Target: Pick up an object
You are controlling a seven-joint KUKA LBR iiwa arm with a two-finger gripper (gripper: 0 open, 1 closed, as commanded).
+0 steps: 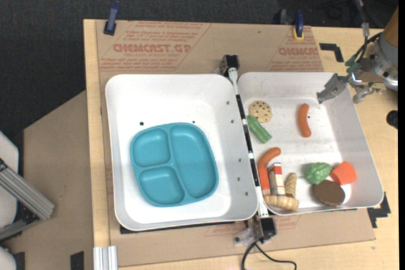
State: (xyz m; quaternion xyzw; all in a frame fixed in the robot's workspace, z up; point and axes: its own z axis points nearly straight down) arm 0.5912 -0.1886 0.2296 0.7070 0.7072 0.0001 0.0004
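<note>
The robot's hand (347, 86) hovers over the right bin's (361, 129) far right corner, fingers spread wide, gripping nothing. A toy sausage (304, 119) lies near, toward the bin's middle.

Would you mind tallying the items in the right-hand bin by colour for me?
Orange or red: 3, the sausage, the second sausage and the orange piece.
Green: 2, the green pod and the leafy piece.
Brown or tan: 3, the cookie, the dark brown piece and the tan piece.
Mixed white and red: 1, the small packet.
Total: 9.
</note>
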